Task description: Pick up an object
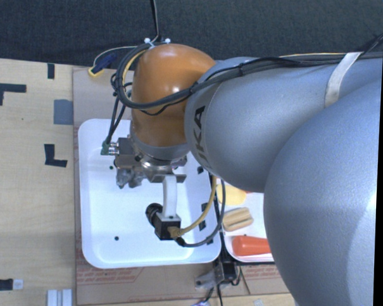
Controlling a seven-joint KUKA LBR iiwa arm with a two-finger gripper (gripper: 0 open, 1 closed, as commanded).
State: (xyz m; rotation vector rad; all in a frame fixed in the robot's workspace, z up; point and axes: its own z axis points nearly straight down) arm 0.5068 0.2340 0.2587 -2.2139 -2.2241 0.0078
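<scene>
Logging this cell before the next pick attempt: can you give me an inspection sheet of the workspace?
Surface: white left bin; right bin mostly under the arm.
Job's things: yellow piece, tan block and orange piece, all in the right bin.
Clutter: nothing seen.
Grippers: gripper over the left bin.
Cables: black cables looped beside the orange band.
Surroundings: bench with black marks; dark backdrop behind.

Right bin (pixel 255 208) stands at 3 o'clock of left bin (pixel 100 215). In right bin: block (pixel 237 219); lump (pixel 235 197) at its 12 o'clock, slab (pixel 251 247) at its 6 o'clock.
</scene>
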